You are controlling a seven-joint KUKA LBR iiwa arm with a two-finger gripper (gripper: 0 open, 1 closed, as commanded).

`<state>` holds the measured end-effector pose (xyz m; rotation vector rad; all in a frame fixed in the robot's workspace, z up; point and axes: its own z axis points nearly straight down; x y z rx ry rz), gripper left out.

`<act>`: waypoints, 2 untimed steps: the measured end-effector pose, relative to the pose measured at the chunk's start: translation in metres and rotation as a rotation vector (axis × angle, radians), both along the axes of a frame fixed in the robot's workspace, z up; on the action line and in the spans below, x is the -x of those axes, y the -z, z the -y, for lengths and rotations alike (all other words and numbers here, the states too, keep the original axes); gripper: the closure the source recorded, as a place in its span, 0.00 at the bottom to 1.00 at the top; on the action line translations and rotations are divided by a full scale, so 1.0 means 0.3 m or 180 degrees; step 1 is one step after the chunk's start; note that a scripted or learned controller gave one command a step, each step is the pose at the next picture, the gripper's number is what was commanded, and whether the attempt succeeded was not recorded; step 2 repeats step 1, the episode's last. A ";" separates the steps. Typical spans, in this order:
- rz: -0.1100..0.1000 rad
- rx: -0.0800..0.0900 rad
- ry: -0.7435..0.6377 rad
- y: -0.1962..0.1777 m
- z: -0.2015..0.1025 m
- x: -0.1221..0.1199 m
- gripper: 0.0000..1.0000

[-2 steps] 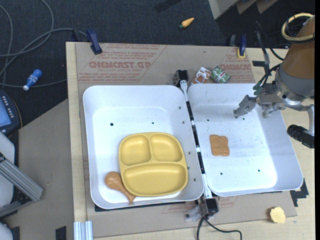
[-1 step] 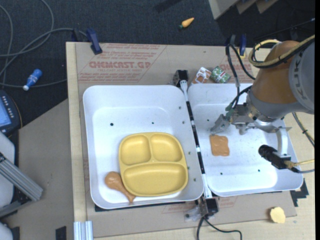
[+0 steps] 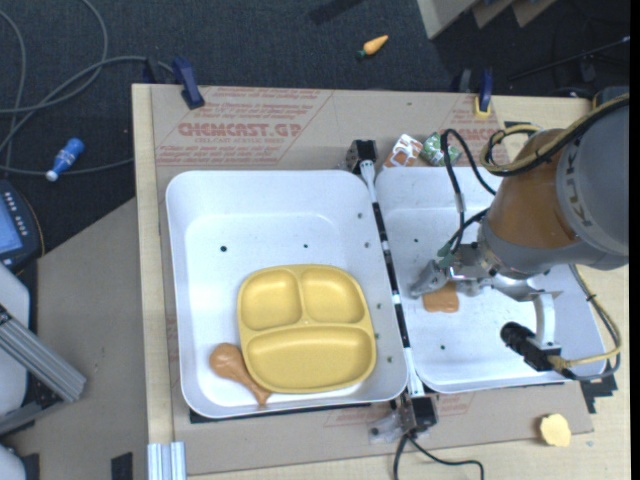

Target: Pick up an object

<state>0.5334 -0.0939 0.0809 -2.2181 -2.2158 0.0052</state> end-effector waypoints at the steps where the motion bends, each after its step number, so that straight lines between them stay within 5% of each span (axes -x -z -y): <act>1: 0.0025 0.0006 0.0002 -0.045 0.001 -0.008 1.00; 2: 0.0025 0.0006 0.0002 -0.045 0.001 -0.008 1.00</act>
